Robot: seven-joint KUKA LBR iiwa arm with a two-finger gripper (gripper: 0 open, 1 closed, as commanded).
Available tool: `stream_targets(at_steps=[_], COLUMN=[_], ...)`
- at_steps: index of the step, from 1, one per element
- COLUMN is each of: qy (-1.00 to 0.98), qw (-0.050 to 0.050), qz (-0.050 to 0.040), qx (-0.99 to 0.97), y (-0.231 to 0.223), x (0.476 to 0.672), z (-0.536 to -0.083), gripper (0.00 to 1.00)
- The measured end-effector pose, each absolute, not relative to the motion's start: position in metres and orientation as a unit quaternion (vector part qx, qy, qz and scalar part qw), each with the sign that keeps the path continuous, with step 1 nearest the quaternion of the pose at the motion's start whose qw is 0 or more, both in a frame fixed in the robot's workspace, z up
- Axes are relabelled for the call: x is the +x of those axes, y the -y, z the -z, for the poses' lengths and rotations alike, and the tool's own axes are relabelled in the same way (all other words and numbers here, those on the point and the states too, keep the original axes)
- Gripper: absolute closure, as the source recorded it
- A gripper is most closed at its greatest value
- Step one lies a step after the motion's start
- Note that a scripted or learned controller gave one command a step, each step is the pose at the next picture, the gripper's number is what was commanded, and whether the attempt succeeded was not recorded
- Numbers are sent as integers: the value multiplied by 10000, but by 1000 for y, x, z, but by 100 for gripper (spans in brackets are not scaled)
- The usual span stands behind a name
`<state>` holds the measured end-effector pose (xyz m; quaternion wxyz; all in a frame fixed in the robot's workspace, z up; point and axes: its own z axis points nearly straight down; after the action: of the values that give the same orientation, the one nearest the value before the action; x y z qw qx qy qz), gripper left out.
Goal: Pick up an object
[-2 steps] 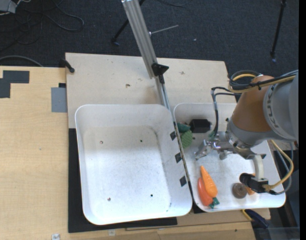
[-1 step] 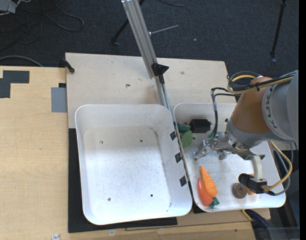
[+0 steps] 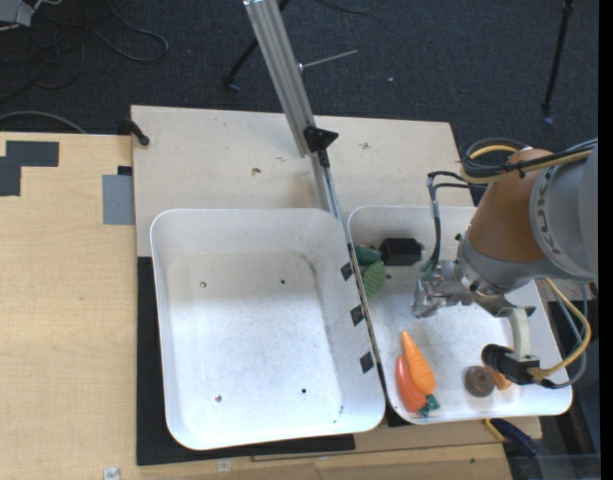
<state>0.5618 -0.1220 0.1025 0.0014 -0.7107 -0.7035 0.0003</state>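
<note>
Over the right-hand shallow white bin (image 3: 556,400), the metal two-finger gripper (image 3: 429,303) hovered, and I could not tell its state. Just below lay the orange plastic carrot (image 3: 418,364) beside a red plastic pepper (image 3: 407,385). The approach seemed underway; the next move likely called for a descent onto the carrot.

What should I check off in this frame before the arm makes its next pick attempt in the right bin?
1. Gripper is over the right white bin: ok.
2. A thing is held between the fingers: cannot tell; too small and blurred.
3. Targets present: ok. Orange carrot-shaped toy on a red piece, green object at the divider, black block, brown round piece.
4. Gripper directly above a target: not ok; bare floor beneath it.
5. Orange toy apart from the bin wall: cannot tell.
</note>
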Motion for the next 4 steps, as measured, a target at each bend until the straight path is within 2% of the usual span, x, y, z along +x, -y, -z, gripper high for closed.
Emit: stream_targets(at_steps=[1, 2, 3, 4], qy=[7047, 7042, 7075, 7082], qw=[-3, -9, -17, 26], qz=[3, 6, 11, -7], qx=[-7095, -7100, -7067, -7060], y=[123, 126, 125, 77], x=[560, 551, 561, 550], z=[-145, -196, -254, -242], gripper=[100, 100, 100, 100])
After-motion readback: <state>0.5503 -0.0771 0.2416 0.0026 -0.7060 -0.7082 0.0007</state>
